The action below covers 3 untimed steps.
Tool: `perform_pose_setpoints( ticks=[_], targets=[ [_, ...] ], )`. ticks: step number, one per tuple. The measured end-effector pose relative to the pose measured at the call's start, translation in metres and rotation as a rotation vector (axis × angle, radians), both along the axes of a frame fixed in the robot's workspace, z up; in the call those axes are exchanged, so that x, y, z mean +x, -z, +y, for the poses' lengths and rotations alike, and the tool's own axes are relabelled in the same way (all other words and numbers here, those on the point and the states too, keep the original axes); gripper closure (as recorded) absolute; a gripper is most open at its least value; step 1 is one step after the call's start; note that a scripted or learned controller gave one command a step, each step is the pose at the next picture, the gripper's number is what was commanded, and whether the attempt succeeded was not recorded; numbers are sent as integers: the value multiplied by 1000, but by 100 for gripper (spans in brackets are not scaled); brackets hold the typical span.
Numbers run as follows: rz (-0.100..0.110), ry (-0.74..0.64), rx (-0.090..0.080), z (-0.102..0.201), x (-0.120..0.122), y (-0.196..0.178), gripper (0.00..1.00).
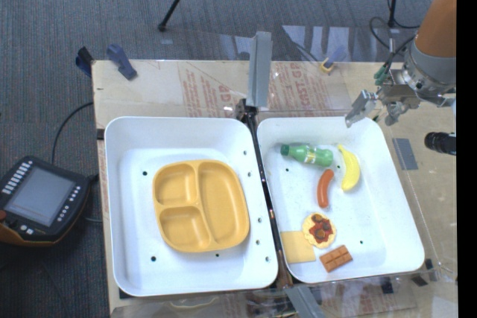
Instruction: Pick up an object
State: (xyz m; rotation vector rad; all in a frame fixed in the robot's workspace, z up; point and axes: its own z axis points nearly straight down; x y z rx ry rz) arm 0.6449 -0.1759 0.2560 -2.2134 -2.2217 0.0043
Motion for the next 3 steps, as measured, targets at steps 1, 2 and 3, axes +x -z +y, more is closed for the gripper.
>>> perform_pose_setpoints(
  ticks=[1,2,3],
  targets=[
    [-13,-59,-5,-36,2,-113,0],
    [12,-111,4,28,-2,44,0],
    [-2,-136,0,0,0,148,0]
  ],
)
